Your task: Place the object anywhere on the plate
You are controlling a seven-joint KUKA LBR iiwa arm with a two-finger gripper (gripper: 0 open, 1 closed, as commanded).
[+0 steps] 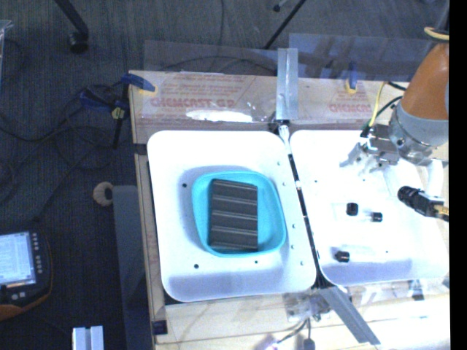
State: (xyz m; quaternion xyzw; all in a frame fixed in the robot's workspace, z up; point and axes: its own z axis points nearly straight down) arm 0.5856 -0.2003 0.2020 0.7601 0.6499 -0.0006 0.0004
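A dark grey ridged block (pixel 233 214) lies flat on the blue plate (pixel 275 221) in the middle of the left bin (pixel 168 268). It rests fully inside the plate's rim. My gripper (pixel 367 157) hovers over the far part of the right bin (pixel 321 166), well to the right of the plate. It is open, with nothing between its fingers.
Small black bits (pixel 352 209) (pixel 341 255) lie on the right bin's floor. A black connector (pixel 411 195) sticks out from the arm at the right. A cardboard sheet (pixel 211 100) runs behind both bins, and a metal post (pixel 287 86) stands between them.
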